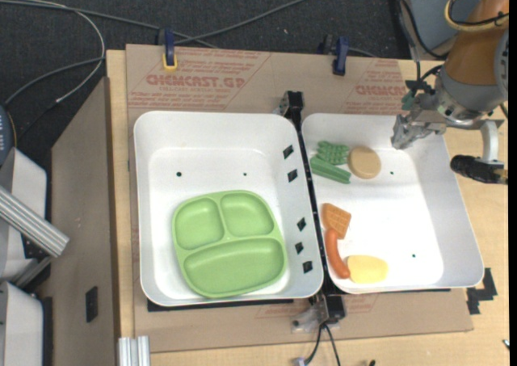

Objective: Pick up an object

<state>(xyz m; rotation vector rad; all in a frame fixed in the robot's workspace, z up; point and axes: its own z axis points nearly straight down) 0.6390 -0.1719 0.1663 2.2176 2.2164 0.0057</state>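
The right bin (440, 219) holds a green ridged toy (330, 161), a tan round bun (365, 163), an orange wedge (337, 219), a red-orange sausage (335, 254) and a yellow piece (367, 268). My gripper (402, 136) hangs over the bin's far right corner, to the right of the bun and apart from it. Nothing shows between its tips.
The left bin (153, 195) holds a green divided plate (229, 242). A black divider with clips runs between the bins. Cardboard underlies both bins, clamped at the back. Cables cross the dark floor behind.
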